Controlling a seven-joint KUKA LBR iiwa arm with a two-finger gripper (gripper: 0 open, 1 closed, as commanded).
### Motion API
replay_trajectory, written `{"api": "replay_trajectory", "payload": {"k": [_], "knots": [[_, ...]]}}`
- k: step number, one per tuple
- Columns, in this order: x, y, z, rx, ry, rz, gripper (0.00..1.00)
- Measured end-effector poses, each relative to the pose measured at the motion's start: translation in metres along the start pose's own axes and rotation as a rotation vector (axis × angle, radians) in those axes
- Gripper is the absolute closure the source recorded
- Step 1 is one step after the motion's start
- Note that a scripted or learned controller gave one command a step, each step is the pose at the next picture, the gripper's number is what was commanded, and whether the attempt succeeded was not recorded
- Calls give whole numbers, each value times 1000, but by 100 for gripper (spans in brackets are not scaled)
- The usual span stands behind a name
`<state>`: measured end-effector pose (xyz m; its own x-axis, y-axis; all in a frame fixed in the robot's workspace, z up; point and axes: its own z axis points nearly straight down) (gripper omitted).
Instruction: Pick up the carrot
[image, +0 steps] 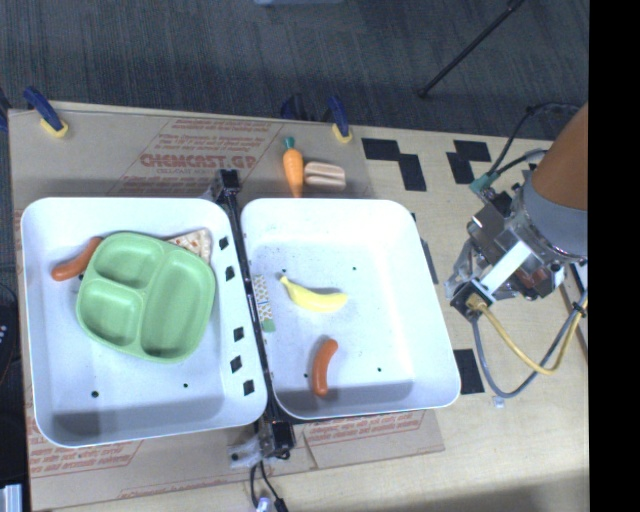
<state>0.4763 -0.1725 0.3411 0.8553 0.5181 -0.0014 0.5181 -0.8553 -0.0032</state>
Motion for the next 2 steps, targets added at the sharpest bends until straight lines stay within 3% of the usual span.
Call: {"api": "replay_trajectory", "payload": {"k": [1, 2], "knots": [[46, -75, 53, 2, -2, 165, 100], [104, -172, 106, 3, -4, 242, 100]]}}
